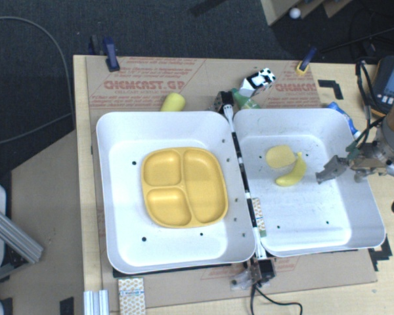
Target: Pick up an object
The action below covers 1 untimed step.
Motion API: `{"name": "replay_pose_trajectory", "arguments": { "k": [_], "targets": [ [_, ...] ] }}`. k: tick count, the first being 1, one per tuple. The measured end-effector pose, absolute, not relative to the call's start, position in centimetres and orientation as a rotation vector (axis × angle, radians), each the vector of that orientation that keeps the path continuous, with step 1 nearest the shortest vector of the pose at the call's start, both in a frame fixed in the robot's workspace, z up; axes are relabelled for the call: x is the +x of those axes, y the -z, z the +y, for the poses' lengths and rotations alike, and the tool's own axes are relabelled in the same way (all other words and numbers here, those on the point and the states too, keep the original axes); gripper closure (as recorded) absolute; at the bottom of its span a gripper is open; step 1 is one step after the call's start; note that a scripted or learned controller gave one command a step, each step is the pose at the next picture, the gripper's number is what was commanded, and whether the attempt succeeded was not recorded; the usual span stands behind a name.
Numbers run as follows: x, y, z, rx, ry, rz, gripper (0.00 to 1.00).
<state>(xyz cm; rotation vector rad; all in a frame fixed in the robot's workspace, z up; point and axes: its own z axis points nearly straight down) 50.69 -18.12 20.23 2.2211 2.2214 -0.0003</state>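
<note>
Gripper, jaw state indiscernible, sits just right of banana: likely light, smooth, curved; grasp mid-body.

- The arm reaches in over the right bin's right edge, wrist low and nearly level.
- The gripper points left — its fingers slightly parted, nothing between them.
</note>
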Motion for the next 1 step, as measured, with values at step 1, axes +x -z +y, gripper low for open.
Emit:
{"name": "replay_pose_trajectory", "arguments": {
  "k": [1],
  "targets": [
    [56.46,-8.49,-15.63,2.220,-0.001,2.224,0.00]
  ]
}}
